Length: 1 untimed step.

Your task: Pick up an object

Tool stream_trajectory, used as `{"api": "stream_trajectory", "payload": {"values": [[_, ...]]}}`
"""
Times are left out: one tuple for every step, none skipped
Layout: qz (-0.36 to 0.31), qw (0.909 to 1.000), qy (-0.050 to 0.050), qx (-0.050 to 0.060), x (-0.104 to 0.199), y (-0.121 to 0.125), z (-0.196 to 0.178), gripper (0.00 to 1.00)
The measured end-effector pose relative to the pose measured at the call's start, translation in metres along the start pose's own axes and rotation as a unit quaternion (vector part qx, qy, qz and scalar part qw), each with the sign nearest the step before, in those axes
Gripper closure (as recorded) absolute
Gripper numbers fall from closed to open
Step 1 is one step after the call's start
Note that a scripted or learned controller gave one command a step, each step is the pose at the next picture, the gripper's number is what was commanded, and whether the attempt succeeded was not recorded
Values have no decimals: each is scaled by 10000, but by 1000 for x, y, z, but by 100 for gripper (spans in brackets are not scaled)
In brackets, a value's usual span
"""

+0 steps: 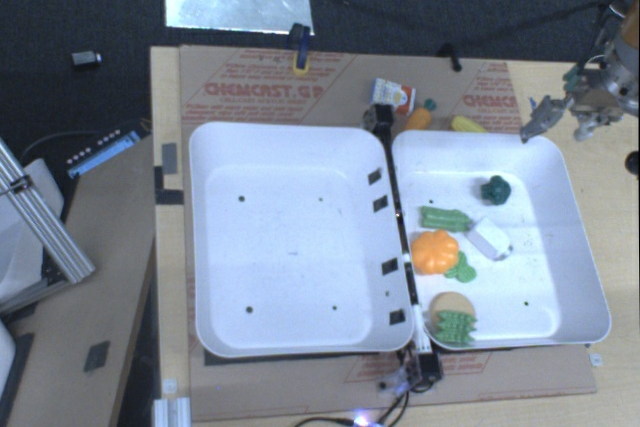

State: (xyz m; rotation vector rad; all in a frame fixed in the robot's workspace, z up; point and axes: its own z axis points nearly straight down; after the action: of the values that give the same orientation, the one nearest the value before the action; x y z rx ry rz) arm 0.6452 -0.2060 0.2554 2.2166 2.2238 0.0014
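Observation:
The right bin (560, 215) holds several toy foods. An orange pumpkin-like piece (435, 252) sits beside the divider with a small green leaf piece (462, 269) touching it. A green bean pod (444, 218) lies just above it. Further right are a dark green broccoli (495, 189) and a white block (490, 239). A tan round piece topped with green (453, 318) rests in the bin's near left corner. My gripper (563, 118) hovers above the bin's far right corner, its fingers spread apart and nothing between them.
The left bin (290, 235) lies beside the right one. Behind the bins on the cardboard lie an orange carrot-like piece (418, 118), a yellow piece (467, 125) and a small white packet (390, 95). A yellow clamp (300, 50) stands at the back.

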Motion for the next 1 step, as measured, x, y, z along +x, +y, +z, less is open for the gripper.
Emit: {"api": "stream_trajectory", "payload": {"values": [[-19, 10000, -8, -23, 0, 1, -12, 100]]}}
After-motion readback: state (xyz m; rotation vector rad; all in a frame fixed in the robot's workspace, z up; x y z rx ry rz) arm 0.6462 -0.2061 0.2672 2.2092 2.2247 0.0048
